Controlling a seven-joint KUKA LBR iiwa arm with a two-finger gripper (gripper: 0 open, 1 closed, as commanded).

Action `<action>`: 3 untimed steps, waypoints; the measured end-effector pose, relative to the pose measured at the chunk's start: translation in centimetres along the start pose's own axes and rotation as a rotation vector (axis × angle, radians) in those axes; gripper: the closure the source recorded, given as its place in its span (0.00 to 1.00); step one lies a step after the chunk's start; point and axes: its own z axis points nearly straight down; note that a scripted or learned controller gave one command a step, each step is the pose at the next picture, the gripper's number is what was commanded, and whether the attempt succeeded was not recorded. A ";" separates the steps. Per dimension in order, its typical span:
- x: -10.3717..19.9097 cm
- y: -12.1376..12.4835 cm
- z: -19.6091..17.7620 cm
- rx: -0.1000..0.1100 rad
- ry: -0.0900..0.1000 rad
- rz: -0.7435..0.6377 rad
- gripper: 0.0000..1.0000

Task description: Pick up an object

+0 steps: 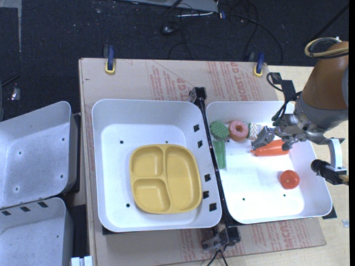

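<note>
- Where the gripper (270, 139) hangs over the right bin (310, 204), we log the carrot (273, 149) directly beneath, touching or nearly so; grip undeterminable.
- Carrot's long axis: roughly left-right across the bin.
- Tomato (289, 179): nearer us, apart.
- Doughnut (239, 130), green pieces (219, 131): leftward, by the divider.
- Floor: smooth white, roomy.

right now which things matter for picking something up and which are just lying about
For the job:
gripper
carrot, right at the gripper
tomato
pink donut
green toy

Lying about:
yellow divided plate in the left bin
yellow clamps
</note>
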 end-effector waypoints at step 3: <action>0.3 -0.3 10.2 -0.009 -0.002 -0.001 0.00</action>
